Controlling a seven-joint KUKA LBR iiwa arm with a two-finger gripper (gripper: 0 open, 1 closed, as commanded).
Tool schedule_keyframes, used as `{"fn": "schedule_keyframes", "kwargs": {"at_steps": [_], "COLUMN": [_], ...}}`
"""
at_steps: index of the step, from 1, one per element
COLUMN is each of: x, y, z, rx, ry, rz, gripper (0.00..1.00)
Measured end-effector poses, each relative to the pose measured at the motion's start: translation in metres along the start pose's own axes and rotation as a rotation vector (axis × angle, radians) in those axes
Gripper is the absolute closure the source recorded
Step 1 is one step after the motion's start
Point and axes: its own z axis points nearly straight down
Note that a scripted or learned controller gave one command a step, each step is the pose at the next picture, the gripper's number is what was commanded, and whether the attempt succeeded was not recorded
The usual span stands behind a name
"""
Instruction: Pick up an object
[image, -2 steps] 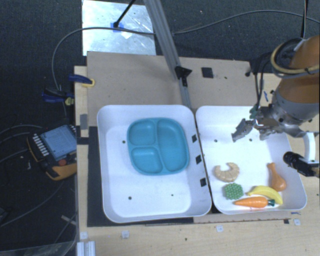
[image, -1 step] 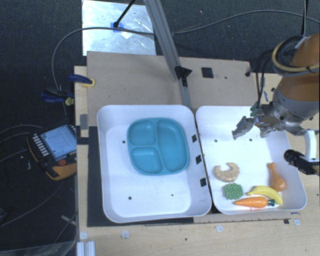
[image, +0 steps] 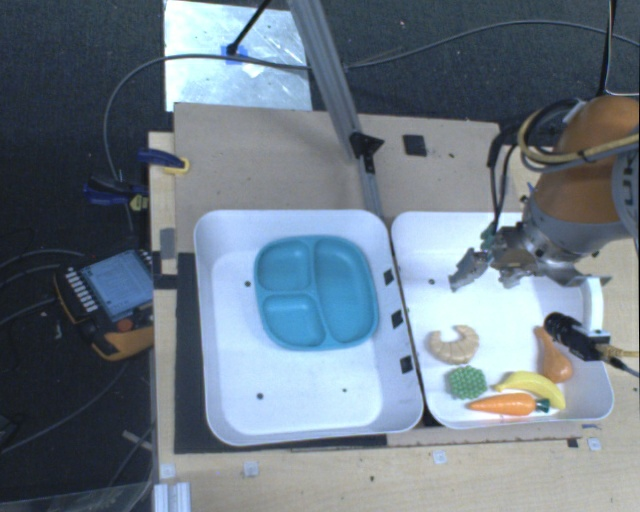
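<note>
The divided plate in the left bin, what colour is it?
Light blue plate, in the camera view.

A brown table (image: 300, 150) holds two white bins side by side. The right bin (image: 430, 240) sits under the claw (image: 490, 268). The left bin (image: 225, 330) sits beside it, further from the claw.

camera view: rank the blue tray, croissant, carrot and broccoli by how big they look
1. blue tray, by far the largest
2. carrot and croissant, too alike to rank; the carrot is longer, the croissant wider
3. broccoli, smallest
</note>
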Motion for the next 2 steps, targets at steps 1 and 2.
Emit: {"fn": "schedule_keyframes", "kwargs": {"at_steps": [1,2], "x": [0.009,0.004], "y": [0.005,0.012], "z": [0.053,0.111], "rx": [0.000,0.001], "ry": [0.000,0.000], "rz": [0.000,0.000], "gripper": [0.00,0.00]}}
